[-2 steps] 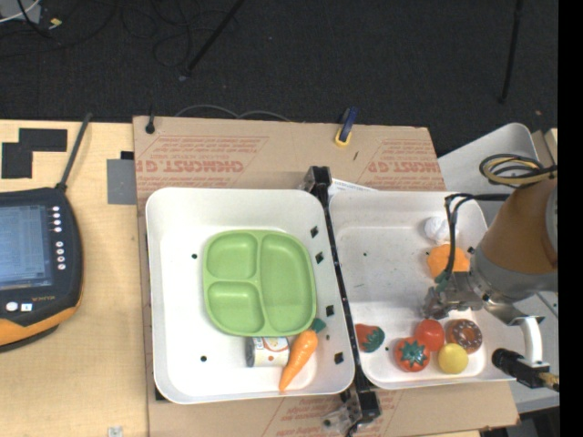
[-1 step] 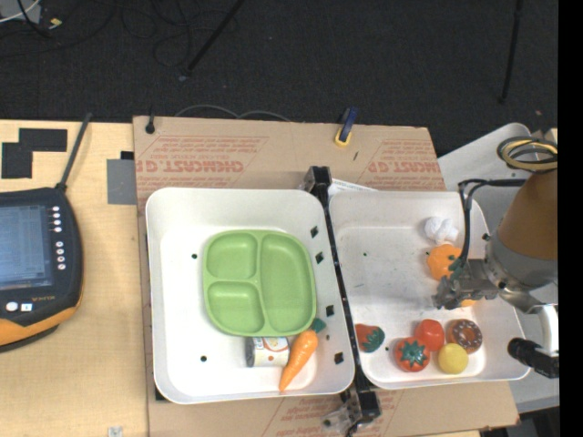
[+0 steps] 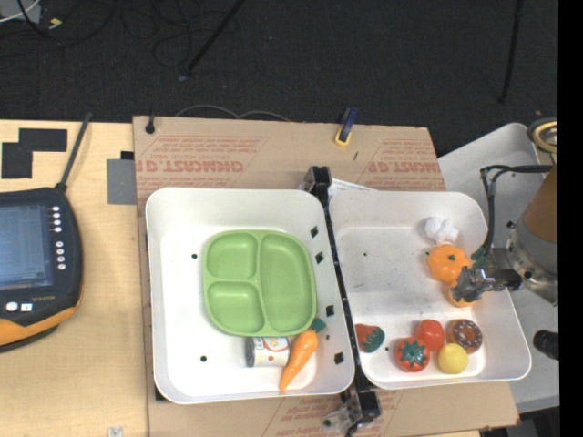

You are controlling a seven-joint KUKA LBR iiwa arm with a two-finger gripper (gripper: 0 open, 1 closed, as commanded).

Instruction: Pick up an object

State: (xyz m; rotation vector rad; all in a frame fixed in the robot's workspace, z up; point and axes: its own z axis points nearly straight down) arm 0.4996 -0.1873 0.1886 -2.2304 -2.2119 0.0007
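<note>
Two-finger gripper (image 3: 467, 287) low at right side of right white bin (image 3: 401, 244), touching round orange fruit toy (image 3: 446, 263); finger state impossible to tell. Crumpled white lump (image 3: 438, 228) just above. Red, yellow and brown doughnut toys along bin's lower edge. Left white bin (image 3: 173, 244): green divided plastic plate (image 3: 259, 281), orange carrot toy (image 3: 300, 358), small can (image 3: 266, 350).

Only readable thing from where I'm standing is the red print on the cardboard sheet (image 3: 273, 157) under the bins, upper middle of the frame. It's upside down and repeated twice, too blurry to spell out.
</note>
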